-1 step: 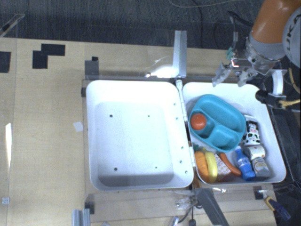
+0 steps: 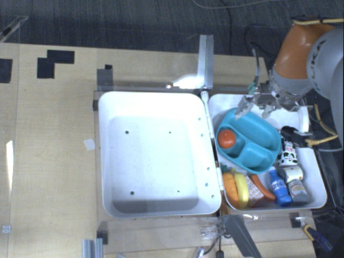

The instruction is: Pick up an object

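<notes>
My gripper [image 2: 256, 107] hangs over the back of the right bin [image 2: 320, 196], just past the far rim of a blue divided tray [image 2: 257, 143]. Its two fingers stand apart and nothing is between them, so it is open. The tray lies tilted in the bin with a red ball [image 2: 227, 138] in its left compartment. Along the bin's front lie an orange carrot [image 2: 230, 184], a yellow banana [image 2: 241, 190], a red-orange piece [image 2: 258, 185], a blue bottle [image 2: 279, 190] and a small grey-white can [image 2: 296, 185]. A black-and-white spotted item [image 2: 288, 155] sits by the tray's right edge.
The left bin [image 2: 156, 149] is bare white. A metal post [image 2: 206, 61] rises behind the divider between the bins. The objects crowd the right bin's front and right side.
</notes>
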`<state>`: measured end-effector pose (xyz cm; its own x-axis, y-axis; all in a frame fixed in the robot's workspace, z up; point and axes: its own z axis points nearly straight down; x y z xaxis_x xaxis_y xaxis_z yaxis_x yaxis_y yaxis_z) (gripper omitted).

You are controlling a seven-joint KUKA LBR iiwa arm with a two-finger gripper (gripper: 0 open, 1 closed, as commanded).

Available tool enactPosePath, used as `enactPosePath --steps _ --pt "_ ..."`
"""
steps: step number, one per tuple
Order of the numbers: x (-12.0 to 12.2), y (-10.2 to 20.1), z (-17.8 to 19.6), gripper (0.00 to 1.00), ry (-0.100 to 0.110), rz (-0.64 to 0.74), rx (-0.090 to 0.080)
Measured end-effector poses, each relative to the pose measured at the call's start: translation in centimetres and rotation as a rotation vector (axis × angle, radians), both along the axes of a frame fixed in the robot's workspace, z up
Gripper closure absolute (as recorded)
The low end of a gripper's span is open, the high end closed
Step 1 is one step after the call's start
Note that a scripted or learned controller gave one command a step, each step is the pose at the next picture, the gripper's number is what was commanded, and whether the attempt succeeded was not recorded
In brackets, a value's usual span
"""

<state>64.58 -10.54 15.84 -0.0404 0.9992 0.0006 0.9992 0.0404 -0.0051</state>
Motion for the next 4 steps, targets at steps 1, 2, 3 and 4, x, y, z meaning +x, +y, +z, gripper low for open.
enactPosePath --steps 1,2,3,4 --pt "-5.2 1.5 -6.1 0.00 -0.017 -0.051 -0.001" --pt "-4.7 1.6 -4.5 1.00 -0.032 -0.049 -0.001" --pt "-4.8 0.4 -4.2 0.00 -0.038 -0.060 -0.016" --pt "-12.7 -2.5 -6.0 0.00 -0.046 0.169 -0.008"
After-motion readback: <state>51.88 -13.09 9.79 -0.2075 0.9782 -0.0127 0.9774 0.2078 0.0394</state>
